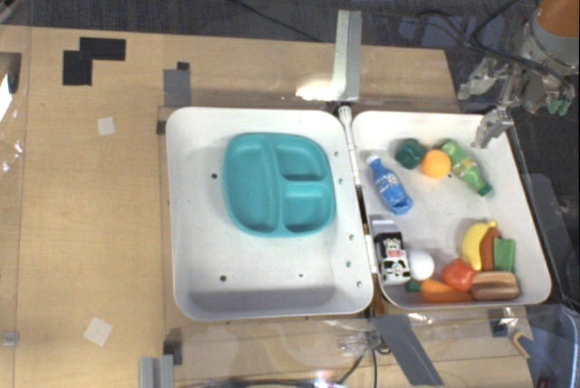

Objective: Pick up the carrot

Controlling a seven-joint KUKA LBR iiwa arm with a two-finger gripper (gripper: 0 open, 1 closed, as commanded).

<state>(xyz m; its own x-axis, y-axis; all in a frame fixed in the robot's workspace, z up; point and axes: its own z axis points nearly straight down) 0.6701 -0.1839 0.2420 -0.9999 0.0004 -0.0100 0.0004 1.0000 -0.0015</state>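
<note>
Carrot (438, 291) lies flat at the near edge of the right bin (535, 223), orange body with a green tip toward the bin's near-left corner, touching the red tomato-like piece (458, 275) just behind it and the hot dog bun (495, 286) to its right. White egg (422, 267) and a small printed carton (391, 253) sit just left of it, against the divider wall. Banana (475, 241) with a dark red and green piece (497, 249) beside it is further back on the right side. Blue bottle (389, 184) is tilted near the bin's left wall; dark green item (409, 151), orange (436, 163) and a green bottle (467, 169) cluster toward the far edge. Gripper (494, 125) hangs over the far-right corner of the right bin, well apart from the carrot, nothing between the jaws; can't tell whether they're spread or closed. Left bin (195, 223) carries a teal divided plate (277, 184) at its centre. Both bins sit on the wooden bench (82, 223).
</note>
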